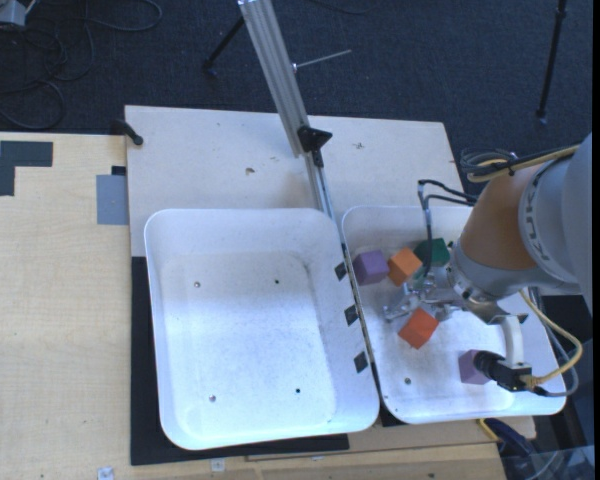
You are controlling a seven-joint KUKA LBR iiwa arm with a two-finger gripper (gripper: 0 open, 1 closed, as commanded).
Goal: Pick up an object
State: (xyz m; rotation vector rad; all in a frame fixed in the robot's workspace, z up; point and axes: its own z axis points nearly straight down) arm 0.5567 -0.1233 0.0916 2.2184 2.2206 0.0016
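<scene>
Nearest lies the large left bin. Inside the right bin, the pincer stands just above a red-orange block, beside purple, orange and green blocks; its opening I cannot tell.

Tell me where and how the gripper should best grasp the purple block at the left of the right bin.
Probably grip the purple block across two opposite flat sides, coming straight down from above. Its top face is exposed, and the bin wall is close on its left, with an orange block close on its right.
</scene>
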